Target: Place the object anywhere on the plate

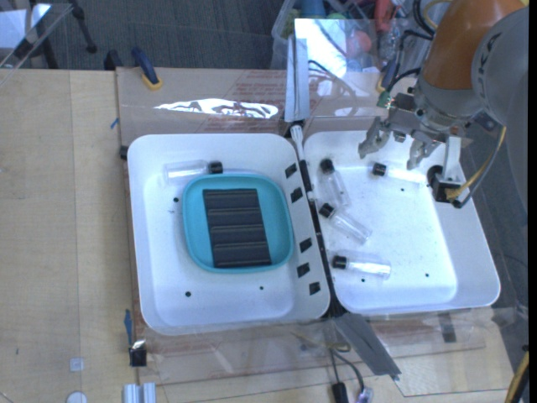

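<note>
A teal square plate [237,225] with a dark ridged pad in its middle lies in the left bin [159,300]. Three clear vials with black caps lie in the right bin [453,267]: one vial [334,185] near the divider, a second vial [346,223] below it, and a third vial [364,267] nearer the front. A small black cap [379,170] sits toward the back. My gripper [393,150] hangs over the back of the right bin, just above that cap. It is open, with nothing between its fingers.
Another clear vial [190,171] lies in the left bin behind the plate. A raised divider with black clips [302,217] separates the bins. A clear upright panel [336,65] and cluttered items stand behind the right bin. Yellow cable [470,187] hangs by the wrist.
</note>
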Available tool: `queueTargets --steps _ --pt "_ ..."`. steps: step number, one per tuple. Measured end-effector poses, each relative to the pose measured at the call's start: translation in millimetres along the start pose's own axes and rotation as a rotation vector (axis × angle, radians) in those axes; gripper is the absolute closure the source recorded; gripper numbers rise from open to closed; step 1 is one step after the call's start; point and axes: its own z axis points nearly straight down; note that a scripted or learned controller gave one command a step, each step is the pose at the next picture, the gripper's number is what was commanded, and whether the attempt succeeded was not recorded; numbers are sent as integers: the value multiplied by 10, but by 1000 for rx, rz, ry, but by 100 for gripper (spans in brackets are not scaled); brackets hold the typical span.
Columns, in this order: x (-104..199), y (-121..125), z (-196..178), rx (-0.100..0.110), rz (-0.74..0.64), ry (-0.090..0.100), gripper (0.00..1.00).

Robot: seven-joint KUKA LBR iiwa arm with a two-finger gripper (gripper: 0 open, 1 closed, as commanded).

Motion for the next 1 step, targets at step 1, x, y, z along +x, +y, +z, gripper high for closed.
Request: queueTargets --steps 1 --pt "-647 174 -411 -2 89 1 0"
